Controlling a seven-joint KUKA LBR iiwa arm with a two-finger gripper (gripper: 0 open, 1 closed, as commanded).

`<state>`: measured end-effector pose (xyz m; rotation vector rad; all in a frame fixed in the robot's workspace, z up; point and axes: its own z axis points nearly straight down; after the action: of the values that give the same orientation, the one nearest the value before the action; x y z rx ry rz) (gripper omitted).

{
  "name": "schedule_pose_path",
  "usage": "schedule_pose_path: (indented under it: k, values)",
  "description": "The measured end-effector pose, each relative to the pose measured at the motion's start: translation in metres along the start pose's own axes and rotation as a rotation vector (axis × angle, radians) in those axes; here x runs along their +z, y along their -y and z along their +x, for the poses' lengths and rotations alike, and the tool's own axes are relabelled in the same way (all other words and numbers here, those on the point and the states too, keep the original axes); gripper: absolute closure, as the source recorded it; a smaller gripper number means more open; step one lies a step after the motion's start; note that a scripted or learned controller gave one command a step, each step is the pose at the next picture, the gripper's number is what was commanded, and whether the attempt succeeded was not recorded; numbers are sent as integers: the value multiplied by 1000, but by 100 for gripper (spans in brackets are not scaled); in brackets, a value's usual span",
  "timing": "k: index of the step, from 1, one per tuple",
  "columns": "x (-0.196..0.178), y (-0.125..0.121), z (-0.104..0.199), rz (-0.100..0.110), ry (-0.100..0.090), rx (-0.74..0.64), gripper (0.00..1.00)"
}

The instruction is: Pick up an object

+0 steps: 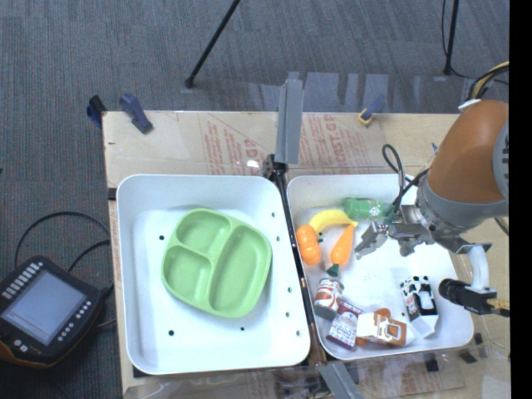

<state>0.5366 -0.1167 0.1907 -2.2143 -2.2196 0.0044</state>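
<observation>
Gripper [371, 241] hangs released, fingers spread, in the right bin [376, 187], grasping nothing. Nearest pick target: the tapered, smooth plastic carrot [342, 245], just beside the curved banana [330, 219] and round orange [307, 244]. Risk as I judge it: slick rounded toys slip or crowd the close.

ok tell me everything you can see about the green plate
The green plate is a light green divided tray, plastic by its look, with rounded corners and three compartments: two smaller ones toward the upper left and one larger one on the right. It lies flat, right side up and turned at a slant, in the middle of the left white bin.
</observation>
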Motion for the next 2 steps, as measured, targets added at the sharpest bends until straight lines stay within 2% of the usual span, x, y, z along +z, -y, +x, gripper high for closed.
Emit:
schedule_pose_path:
  k: [1,2]
  values:
    - [98,-22,30,-1,1,-296,0]
    - [85,-25,6,-3,1,-44,0]
